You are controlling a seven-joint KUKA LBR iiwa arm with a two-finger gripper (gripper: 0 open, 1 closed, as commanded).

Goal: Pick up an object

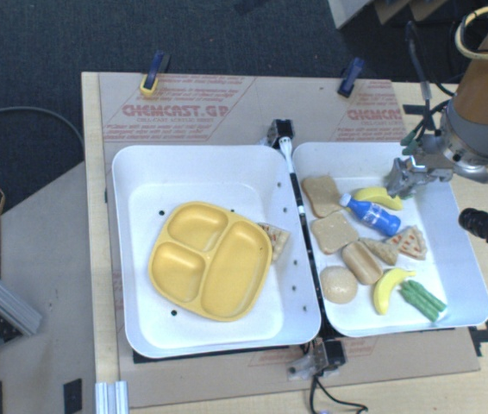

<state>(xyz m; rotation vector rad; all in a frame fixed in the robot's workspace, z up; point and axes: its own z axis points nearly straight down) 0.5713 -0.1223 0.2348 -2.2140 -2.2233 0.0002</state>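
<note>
I am hanging my claw [402,179] just over the blue bottle [372,215] in the right bin [464,266]; nothing is lifted yet, and I cannot tell its grip.

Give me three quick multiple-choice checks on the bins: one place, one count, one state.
1. Where does the yellow divided plate lie?
A. left bin
B. right bin
C. on the bench outside the bins

2. How many compartments does that plate have?
A. two
B. three
C. five

3. Where is the claw now?
A. over the left bin
B. over the right bin, by the blue bottle
C. off beyond the bench

Key: 1 A, the plate rests in the left bin. 2 B, two small wells and one large. 3 B, the claw hangs just above the bottle's far end.
</note>
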